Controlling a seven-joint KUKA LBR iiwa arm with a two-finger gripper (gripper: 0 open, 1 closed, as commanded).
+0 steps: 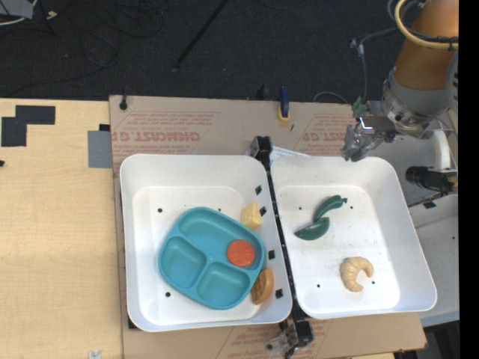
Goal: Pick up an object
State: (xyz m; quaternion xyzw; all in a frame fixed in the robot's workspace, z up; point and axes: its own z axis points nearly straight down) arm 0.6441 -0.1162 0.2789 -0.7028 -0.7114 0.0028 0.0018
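Left bin [138, 200]: blue tray [202, 264] with orange disc [241, 253]. Right bin [408, 223]: green pepper [320, 217], croissant [356, 272], both untouched. Approach step, nothing lifted yet. Next I must descend onto one piece. My hand [358, 146] hovers over the right bin's far rim, arm [423, 58] upright; grip state, cannot tell.
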